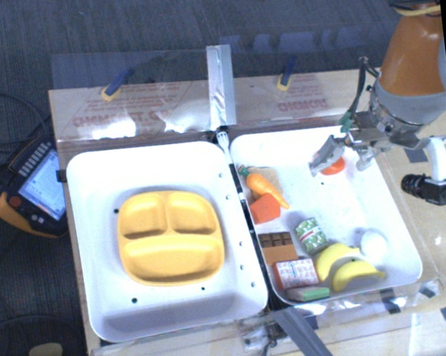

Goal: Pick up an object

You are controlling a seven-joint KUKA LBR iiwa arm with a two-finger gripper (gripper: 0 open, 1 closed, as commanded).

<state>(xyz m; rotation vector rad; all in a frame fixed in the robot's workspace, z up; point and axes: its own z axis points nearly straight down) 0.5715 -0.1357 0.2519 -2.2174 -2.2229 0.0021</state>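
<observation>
My gripper [343, 157] hangs over the far part of the right bin [397, 216], fingers spread and open. A small orange-red object [334, 167] lies just under the left finger [323, 155]; it is not held. Along the bin's left side lie a carrot [263, 184] and an orange-red block [265, 208]. Nearer the front are a brown chocolate bar [275, 246], a green can [311, 235], a red-and-white box [297, 271], a banana [347, 267] and a white ball [372, 242].
The left bin [102, 309] holds a yellow compartment plate [170, 236]. A divider [243, 211] runs between the bins. A teach pendant [35, 192] and cables lie on the floor at the left. A black fitting [426, 186] sticks out to the right of the bin.
</observation>
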